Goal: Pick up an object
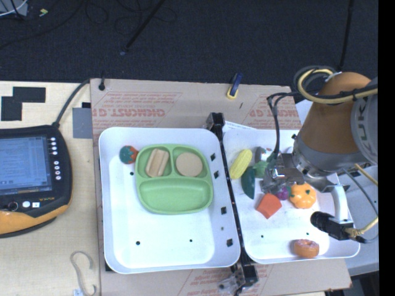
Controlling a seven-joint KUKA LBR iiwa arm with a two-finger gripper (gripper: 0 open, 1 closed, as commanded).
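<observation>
Overhead view of the table with two white bins. In the right bin (345, 251) we see the arm (333, 128) reaching in, its gripper (276, 176) lowered among a tight cluster of toy foods: a yellow corn cob (241, 163), a dark green piece (249, 184), a small purple piece (283, 193), an orange fruit (302, 197) and a red block (268, 206). A brown pastry-like item (305, 248) lies apart near the front wall. The left bin (160, 245) holds a green divided plate (174, 193) and a small ball (128, 154). We cannot tell how far the jaws stand apart, nor whether anything lies between them. We judge the grasp attempt to be in hand; the next move calls for closing on one piece, then lifting clear of its neighbours.
</observation>
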